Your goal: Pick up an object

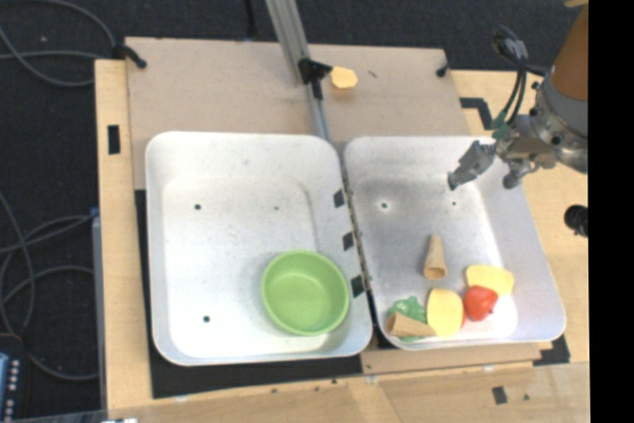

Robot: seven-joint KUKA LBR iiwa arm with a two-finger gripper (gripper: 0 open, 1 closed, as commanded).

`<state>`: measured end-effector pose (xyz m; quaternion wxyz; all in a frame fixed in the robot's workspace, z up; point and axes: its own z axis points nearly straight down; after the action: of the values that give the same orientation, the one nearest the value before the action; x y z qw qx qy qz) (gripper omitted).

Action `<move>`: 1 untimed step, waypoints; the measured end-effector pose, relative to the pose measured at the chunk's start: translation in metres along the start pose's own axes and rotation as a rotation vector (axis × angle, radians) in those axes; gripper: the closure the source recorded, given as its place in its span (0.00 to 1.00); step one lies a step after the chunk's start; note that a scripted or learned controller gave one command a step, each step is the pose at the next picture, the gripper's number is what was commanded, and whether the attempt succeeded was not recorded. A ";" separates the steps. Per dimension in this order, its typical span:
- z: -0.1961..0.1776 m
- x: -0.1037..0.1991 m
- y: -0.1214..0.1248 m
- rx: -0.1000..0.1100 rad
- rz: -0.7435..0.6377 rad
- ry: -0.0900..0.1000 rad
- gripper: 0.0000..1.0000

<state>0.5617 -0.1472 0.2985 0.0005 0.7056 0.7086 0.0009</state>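
One tan cone [434,258] lies below the apparently spread, empty gripper [485,165].

bowl [305,291] in left bin [178,163]; toys [446,309] in right bin [396,163] (near front).

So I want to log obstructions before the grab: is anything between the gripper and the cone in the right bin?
Nothing visible. The gripper is over the upper part of the right bin, and bare bin floor lies between it and the cone. The other toys cluster beyond the cone, toward the bin's near edge.
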 end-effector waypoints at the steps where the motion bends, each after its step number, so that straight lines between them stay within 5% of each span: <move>1: 0.000 0.000 0.000 0.000 0.001 0.000 0.00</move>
<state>0.5617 -0.1471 0.2986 0.0004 0.7059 0.7083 0.0011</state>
